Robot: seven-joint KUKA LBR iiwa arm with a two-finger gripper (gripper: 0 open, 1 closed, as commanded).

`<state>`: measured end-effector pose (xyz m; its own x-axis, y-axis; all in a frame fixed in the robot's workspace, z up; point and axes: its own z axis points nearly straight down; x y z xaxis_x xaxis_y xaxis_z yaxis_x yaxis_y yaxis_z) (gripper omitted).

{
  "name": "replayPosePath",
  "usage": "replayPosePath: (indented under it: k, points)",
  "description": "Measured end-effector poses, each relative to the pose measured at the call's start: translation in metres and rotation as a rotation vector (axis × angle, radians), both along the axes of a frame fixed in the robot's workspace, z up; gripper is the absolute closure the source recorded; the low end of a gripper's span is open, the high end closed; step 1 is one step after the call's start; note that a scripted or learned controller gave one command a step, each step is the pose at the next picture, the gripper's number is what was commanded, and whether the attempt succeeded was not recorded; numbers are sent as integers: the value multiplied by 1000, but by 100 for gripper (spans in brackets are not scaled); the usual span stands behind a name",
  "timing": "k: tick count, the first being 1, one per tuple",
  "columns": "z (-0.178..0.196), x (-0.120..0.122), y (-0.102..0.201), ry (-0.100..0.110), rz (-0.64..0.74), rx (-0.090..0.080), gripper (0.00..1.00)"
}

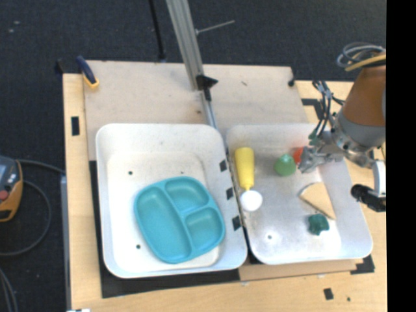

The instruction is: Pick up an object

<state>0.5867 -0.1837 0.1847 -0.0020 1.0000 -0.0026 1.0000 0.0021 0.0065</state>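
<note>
The right bin (pixel 286 247) holds a yellow bottle with a white cap (pixel 245 173), a green ball (pixel 284 166), a small red object (pixel 298 155) partly hidden behind the gripper, a tan wedge (pixel 318 199) and a dark green piece (pixel 317 223). My gripper (pixel 309 160) hangs low over the bin's upper right part, just right of the green ball and beside the red object. Whether anything sits between its fingers is hidden.
The left bin (pixel 117 145) carries a blue divided plate (pixel 179 218). A slanted aluminium post (pixel 188 41) rises behind the bins. The arm's orange band (pixel 365 96) and cables sit at the right edge. A yellow-tipped tool (pixel 88 73) lies at the bench's far left corner.
</note>
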Motion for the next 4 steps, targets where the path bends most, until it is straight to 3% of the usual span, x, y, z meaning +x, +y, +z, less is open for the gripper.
replayPosePath:
  k: [1, 3, 4]
  points:
    - [55, 2, -2, -1, 1, 0, 100]
    - [39, -7, 111, 5, 5, 3, 100]
    - [53, -9, 165, 3, 6, 5, 100]
